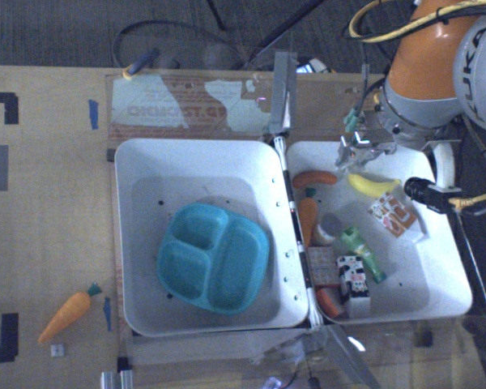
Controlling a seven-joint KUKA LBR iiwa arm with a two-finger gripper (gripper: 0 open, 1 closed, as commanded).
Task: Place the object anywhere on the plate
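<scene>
The grey arm with its orange band (425, 51) reaches in from the right, and its pincer (358, 146) hangs over the far edge of the right bin (449, 286), just above a yellow banana (373, 186). The view does not let one tell whether the pincer is released or clenched, and nothing can be seen gripped in it.

The right bin holds a loose clutter of toy items. Beside the banana, toward the divider, lies a sausage-like red-brown piece (314, 178), and below it an orange carrot (307, 217) rests along the left wall. A white packet with orange print (394, 214) lies just right of the banana. Nearer the middle sit a green bottle (362, 252), tilted, and a small black-and-white box (353, 276). A red piece (330, 302) lies in the near left corner.

The left bin (138, 185) holds the teal divided plate (215, 256), which rests flat near the bin's middle with its three compartments facing up. The plate is well apart from the pincer and from all the items in the other bin.

On the wooden surface (49, 185) left of the bins, a second carrot (65, 314) with a green top lies on its side near the front edge.
</scene>
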